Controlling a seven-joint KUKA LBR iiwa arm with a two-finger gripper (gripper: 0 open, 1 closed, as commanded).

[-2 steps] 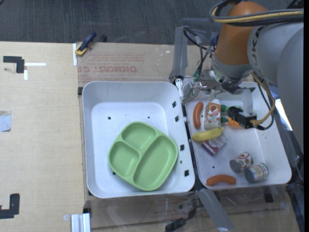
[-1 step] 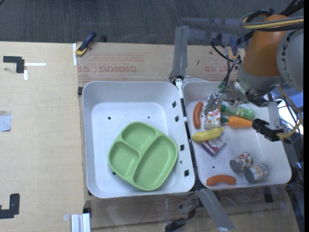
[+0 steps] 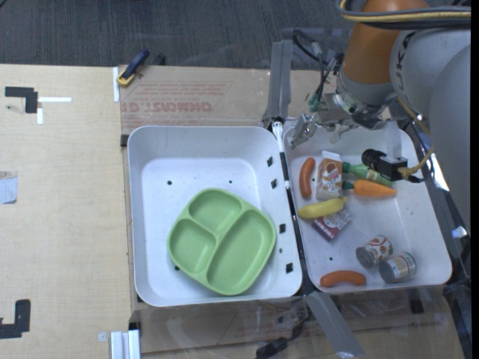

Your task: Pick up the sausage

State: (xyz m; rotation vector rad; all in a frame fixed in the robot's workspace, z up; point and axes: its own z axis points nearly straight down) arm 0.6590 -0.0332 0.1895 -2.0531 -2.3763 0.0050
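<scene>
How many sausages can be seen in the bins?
2, both in the right bin: one sausage upright near its left wall, beside the banana; another sausage lying near the front edge. None looks hidden.

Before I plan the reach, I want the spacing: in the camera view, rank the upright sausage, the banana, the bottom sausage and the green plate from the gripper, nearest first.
From the gripper, at the right bin's top left corner:
1. Upright sausage, just below it.
2. Banana, lower, mid-bin.
3. Green plate, left bin.
4. Bottom sausage, right bin's bottom edge.
</scene>
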